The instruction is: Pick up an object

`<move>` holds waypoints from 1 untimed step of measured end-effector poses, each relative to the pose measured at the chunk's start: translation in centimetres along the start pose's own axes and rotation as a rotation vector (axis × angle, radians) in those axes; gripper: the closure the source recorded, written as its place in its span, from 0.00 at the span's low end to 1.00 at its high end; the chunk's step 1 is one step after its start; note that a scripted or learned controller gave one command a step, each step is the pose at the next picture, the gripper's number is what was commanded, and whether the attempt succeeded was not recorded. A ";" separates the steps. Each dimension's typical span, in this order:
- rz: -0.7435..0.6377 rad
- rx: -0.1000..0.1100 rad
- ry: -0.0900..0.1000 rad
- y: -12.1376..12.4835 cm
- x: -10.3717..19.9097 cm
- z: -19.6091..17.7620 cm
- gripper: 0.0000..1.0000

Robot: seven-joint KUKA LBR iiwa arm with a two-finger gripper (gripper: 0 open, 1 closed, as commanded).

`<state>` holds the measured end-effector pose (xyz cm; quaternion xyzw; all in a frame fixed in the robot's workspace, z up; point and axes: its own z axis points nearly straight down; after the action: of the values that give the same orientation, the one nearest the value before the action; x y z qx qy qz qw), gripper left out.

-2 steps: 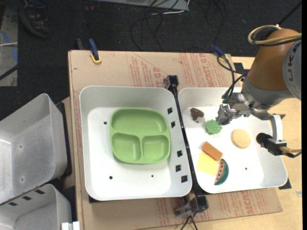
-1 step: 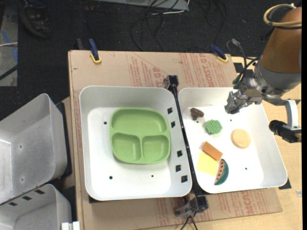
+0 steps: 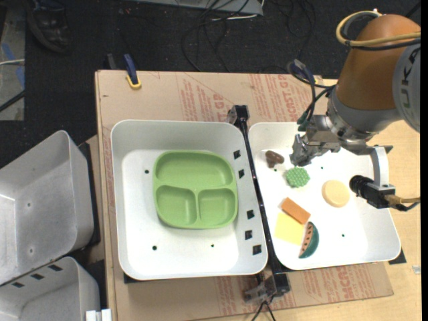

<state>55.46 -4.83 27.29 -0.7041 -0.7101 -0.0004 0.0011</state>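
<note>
The grey arm point(image 3: 374, 79) reaches in, gripper point(image 3: 301, 154) pointing down.

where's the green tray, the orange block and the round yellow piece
green tray point(image 3: 196, 189): camera view, left bin, on its central divider.
orange block point(image 3: 295, 211): camera view, right bin, middle of its top face.
round yellow piece point(image 3: 336, 193): camera view, right bin, centre of the disc.
</note>
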 end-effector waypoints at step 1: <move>0.000 0.002 0.000 -1.0 5.7 2.0 1.00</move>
<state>54.45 0.81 25.34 -0.7041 -0.7101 0.0004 0.0019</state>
